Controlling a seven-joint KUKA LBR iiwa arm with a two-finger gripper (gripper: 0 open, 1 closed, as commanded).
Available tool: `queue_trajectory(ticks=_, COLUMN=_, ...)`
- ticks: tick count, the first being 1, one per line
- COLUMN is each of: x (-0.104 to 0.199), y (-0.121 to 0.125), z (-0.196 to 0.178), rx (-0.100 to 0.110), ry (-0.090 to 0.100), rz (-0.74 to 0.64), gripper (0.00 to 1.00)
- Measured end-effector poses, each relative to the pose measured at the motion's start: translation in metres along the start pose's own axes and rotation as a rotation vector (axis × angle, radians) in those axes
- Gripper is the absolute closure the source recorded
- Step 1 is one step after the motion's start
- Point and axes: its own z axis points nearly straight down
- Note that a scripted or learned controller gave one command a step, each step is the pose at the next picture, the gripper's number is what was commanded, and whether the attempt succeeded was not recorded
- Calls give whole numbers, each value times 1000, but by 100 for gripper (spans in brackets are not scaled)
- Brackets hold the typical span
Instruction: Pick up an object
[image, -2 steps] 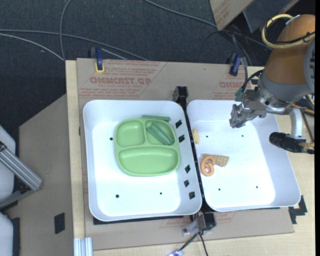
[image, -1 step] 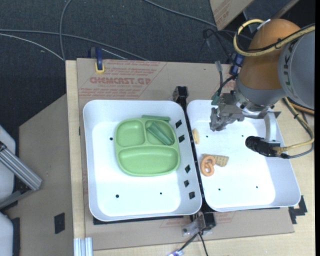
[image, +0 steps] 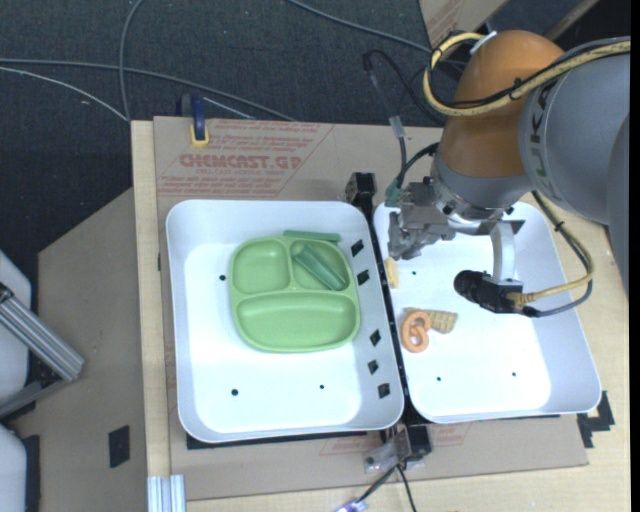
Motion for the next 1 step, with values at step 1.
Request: queue_trajectory(ticks=1, x=60, y=-10, z=6, rx=4, ry=0, rz=0, gripper=100)
